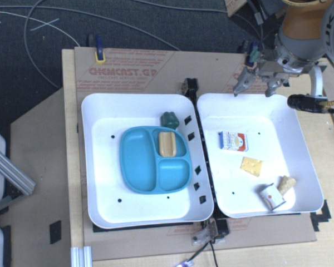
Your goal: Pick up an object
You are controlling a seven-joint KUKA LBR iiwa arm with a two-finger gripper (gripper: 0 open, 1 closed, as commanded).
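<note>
My gripper [254, 89] hangs above the far rim of the right bin [300, 149], its two fingers spread apart with nothing between them, so it is open. Below it in that bin lie a white packet with blue and red print [233, 141], a yellow wedge [251, 166], a small white and red box [271, 197] and a tan lump [287, 183] touching the box. The packet is the nearest of these to the gripper, well clear of it.
The left bin [100, 149] holds a blue divided plate [150, 163] with a tan bread-like piece [167, 144] in its upper right compartment. A dark green object [169, 119] sits just beyond the plate. Black clips [190, 87] line the seam between the bins.
</note>
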